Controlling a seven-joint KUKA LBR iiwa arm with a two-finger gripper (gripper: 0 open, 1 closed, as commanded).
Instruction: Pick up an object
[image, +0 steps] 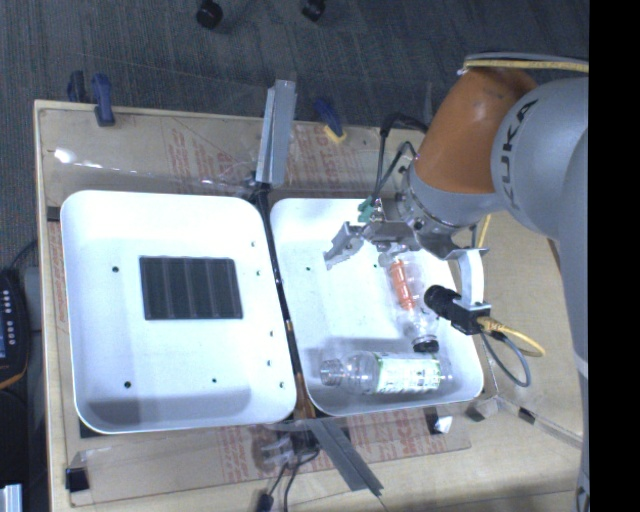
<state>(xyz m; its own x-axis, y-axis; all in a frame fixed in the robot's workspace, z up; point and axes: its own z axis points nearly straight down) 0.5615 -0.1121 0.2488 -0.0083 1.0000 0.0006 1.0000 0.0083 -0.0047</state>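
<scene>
Tan surface (150, 455) on dark carpet carries 2 white bins (160, 390); tool (350, 240) state: cannot tell.

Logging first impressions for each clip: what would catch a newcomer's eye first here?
The grey arm with its orange band looms over the right bin, its claw hanging above the bin's upper part. Two clear plastic bottles lie there: one with an orange label under the wrist, one along the near wall. The left bin holds a dark ribbed panel.

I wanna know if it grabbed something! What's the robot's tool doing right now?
Tool: over the right bin, nothing visibly held; open or closed cannot be told.
</scene>
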